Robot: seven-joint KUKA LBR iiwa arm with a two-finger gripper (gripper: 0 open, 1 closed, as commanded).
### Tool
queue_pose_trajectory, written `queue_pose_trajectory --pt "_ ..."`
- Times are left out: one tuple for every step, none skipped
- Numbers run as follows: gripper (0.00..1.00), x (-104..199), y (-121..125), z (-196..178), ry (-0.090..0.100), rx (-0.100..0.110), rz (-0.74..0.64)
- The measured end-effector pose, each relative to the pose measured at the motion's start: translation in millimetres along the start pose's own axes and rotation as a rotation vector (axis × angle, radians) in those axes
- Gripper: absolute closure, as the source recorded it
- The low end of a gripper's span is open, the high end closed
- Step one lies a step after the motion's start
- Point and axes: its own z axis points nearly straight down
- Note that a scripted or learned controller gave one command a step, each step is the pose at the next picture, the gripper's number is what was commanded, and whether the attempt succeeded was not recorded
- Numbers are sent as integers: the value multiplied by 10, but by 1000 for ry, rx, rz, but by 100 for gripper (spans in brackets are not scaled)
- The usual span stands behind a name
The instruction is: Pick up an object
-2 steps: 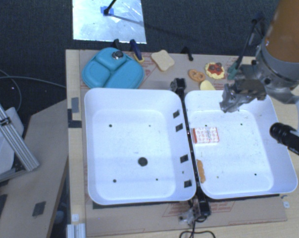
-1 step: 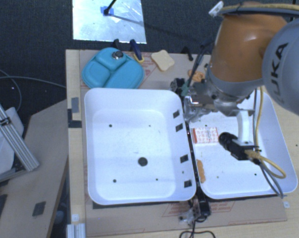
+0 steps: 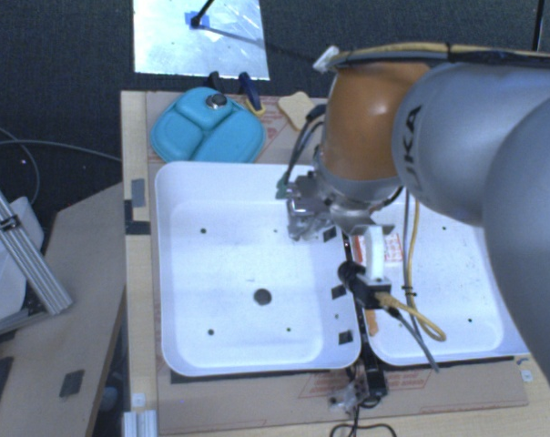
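Note:
My gripper (image 3: 304, 215) hangs low over the right part of the left bin (image 3: 211, 244), close to the divider between the bins. The orange wrist band and grey arm cover much of the right bin (image 3: 466, 289). A small dark round object (image 3: 262, 297) lies on the left bin's floor, down and left of the gripper and apart from it. In the right bin, a white packet with red print (image 3: 385, 247) lies next to the divider, partly behind the arm's cables. An orange stick-like item (image 3: 372, 320) shows just below it.
A blue lidded container (image 3: 207, 127) sits behind the left bin, with a blue-handled tool (image 3: 249, 89) and a wooden piece (image 3: 296, 107) beside it. A shiny sheet (image 3: 200, 21) lies further back. An aluminium frame (image 3: 20, 253) stands at the left. A yellow cable (image 3: 419, 321) loops over the right bin.

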Motion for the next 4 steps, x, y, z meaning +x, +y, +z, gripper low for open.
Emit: queue_pose_trajectory --pt "100 94 -22 -1099 0 -6 0" --pt "100 389 -124 -938 -1 1 0" --pt "100 51 -683 598 -4 15 7" --pt "100 510 -307 -998 4 -13 -3"
